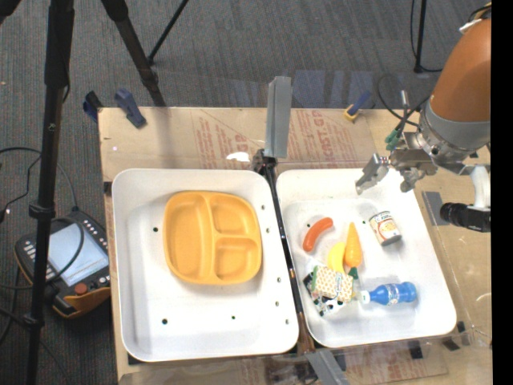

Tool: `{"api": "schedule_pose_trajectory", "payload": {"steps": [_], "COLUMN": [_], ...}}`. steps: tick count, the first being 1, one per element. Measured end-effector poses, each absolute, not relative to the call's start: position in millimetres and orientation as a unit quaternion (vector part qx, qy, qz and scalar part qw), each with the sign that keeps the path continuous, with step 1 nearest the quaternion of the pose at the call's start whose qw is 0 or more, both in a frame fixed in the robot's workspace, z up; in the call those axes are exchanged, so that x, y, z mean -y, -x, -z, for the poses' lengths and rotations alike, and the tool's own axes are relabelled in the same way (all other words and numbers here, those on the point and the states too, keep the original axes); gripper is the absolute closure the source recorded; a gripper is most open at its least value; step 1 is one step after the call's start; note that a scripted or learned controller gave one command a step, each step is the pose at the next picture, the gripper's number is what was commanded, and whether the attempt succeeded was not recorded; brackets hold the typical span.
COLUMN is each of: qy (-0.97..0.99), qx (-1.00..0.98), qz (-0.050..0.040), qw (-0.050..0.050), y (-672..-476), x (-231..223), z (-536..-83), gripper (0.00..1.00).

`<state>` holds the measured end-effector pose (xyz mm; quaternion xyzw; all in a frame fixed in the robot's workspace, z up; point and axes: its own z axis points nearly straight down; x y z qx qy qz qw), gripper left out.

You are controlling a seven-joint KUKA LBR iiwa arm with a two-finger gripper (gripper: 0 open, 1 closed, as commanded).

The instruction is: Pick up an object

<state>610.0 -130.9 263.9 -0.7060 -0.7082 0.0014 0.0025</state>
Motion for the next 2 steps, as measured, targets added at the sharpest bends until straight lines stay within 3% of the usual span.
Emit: {"api": "schedule_pose_trajectory", "payload": {"steps": [1,2], "qy": [0.718,0.728], "qx": [0.696,0.686], "qz": [-0.0011,-0.0012], "qw": [0.002,0.003], "y": [-630.3,-583.3], "x": [200.2,187.6], "z": [-115.0,-84.6], "gripper": [0.00,0.00]}}
